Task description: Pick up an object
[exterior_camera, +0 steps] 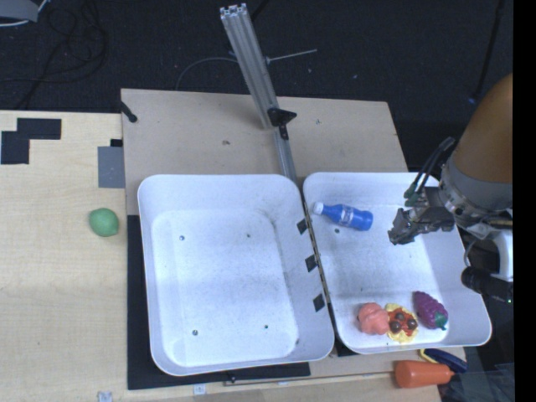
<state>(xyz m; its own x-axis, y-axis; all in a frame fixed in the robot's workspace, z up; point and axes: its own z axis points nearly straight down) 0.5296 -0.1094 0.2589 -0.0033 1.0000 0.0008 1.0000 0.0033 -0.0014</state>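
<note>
Camera view: claw [404, 231] hangs over the right bin [368, 182], nothing seen between its tips.
Cannot tell if claw is open or closed; blue bottle [345, 216] lies on its side near the bin's upper left; pink toy [373, 318], yellow-red toy [402, 323], purple toy [430, 309] sit along the near edge; green ball [104, 222] on the bench [50, 249], well left of the left bin [167, 193].

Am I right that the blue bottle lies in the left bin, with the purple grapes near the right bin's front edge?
Not quite: the camera view shows the blue bottle lying in the right bin, near its back edge, not in the left bin. The purple grapes do sit near the right bin's front edge, as you said.
</note>
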